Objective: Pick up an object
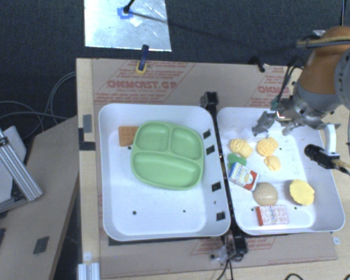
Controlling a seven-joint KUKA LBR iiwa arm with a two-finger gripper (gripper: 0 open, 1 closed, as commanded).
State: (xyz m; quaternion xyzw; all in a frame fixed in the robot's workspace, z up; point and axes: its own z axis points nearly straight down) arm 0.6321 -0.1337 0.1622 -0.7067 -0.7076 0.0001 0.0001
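Over the far edge of the right bin (pixel 332 212), the gripper (pixel 267 121) hangs with its two fingers spread apart and nothing between them; the nearer fingertip (pixel 260 128) points down toward the bin floor. Behind it the grey wrist and orange band of the arm (pixel 326 69) rise toward the bench's right side.

Just on the near side of the fingers, toward the bin's middle, lie the nearest candidates: a yellow ridged piece (pixel 241 147) and a second yellow piece (pixel 267 146) side by side, with a smaller pale yellow bit (pixel 273 163) just beyond them. Of these, the second yellow piece sits most nearly under the open fingers, a short way toward the near edge, so I judge it the likeliest target; its outline is roughly round, with no clear long axis to line up on. Further toward the near edge rest a small white carton (pixel 242 174), a brown rounded item (pixel 265 193), a yellow lemon-like item (pixel 301 192) and a flat red-and-white packet (pixel 272 216).

Across the divider, the left bin (pixel 114 214) carries a green sectioned plate (pixel 167 154) with an orange cracker (pixel 126 135) touching its far left rim, well apart from the gripper.

The coming move calls for a short shift toward the near edge, then a straight descent.
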